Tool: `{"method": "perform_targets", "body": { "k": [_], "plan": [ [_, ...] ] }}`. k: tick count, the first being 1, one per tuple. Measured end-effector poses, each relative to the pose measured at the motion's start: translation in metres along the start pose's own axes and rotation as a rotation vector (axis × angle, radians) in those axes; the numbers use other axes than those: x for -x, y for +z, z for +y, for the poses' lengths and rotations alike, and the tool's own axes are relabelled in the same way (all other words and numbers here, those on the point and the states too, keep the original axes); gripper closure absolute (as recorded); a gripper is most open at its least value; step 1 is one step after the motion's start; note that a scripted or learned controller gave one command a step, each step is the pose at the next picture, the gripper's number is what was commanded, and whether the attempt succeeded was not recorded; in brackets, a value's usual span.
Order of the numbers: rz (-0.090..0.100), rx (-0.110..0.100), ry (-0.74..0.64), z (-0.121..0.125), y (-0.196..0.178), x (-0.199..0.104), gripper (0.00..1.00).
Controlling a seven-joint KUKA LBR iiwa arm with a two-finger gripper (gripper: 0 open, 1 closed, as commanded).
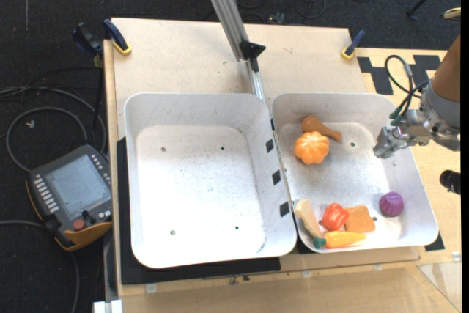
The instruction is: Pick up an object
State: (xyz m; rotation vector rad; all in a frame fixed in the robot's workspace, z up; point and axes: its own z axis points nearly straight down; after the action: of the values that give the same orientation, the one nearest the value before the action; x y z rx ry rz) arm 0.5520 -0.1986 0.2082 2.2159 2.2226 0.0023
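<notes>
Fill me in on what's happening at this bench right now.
A grey arm reaches in from the right, its pincer above the right bin near the bin's far right wall, with nothing visibly between its fingers. That bin holds toy food: an orange pumpkin, a brown piece behind it, a purple item, and a cluster along the near edge including a red pepper and a carrot. No pickup has happened yet.

You have two bins side by side on the bench [190,55]. The left bin [139,113] sits beside the right bin [418,179], which holds a pumpkin [312,148] near its back, a pepper [334,216] and carrot [344,238] at its front, and a ball [391,204] front right. The tool [386,143] hangs over its right rim.
</notes>
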Motion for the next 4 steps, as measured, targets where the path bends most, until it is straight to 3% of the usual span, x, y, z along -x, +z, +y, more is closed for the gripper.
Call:
{"method": "perform_targets", "body": {
  "k": [1,4],
  "plan": [
    [0.003,-0.001,-0.006,0.006,-0.014,-0.054,1.00],
    [0.003,-0.004,-0.005,-0.008,-0.038,-0.209,1.00]
  ]
}}
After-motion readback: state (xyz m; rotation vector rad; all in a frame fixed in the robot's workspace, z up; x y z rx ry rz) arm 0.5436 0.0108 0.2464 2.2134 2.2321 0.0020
